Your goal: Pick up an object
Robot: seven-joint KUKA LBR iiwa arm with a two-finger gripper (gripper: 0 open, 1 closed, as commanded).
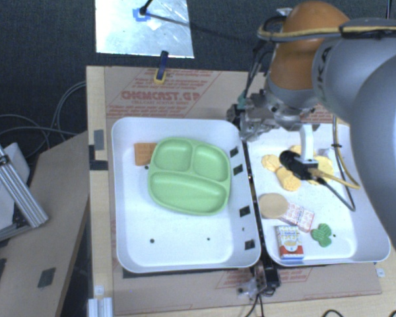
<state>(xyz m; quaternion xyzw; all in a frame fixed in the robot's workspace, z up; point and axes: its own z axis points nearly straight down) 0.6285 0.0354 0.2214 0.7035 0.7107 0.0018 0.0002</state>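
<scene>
Arm: the grey arm comes in from the right, its orange band high at the back, and the wrist is bent down over the far end of the bins.
Gripper: the gripper is low over the far end of the shared wall where the left bin and the right bin meet. I cannot tell from this angle whether it is open or closed.
Green plate: the green plate, with three compartments, lies flat in the left bin, view-left of the gripper and nearer the camera. Near, but apart from it.
Cracker: a tan square cracker lies further view-left of the gripper, tucked against the plate's far-left edge.
Yellow pieces: a cluster of yellow pieces lies in the right bin, view-right of the gripper and a little nearer the camera. These are the closest things to it on that side.
Tan disc: a round tan disc lies just beyond the yellow pieces, seen from the gripper, close to the shared wall.
Pink packet: a pink packet lies just beside the disc, on the side away from the wall.
Green toy: a small green toy sits well apart from the gripper, toward the right bin's near corner.
Carton: a small carton, red, white and blue, sits at the near end of the right bin, well apart from the gripper.
</scene>
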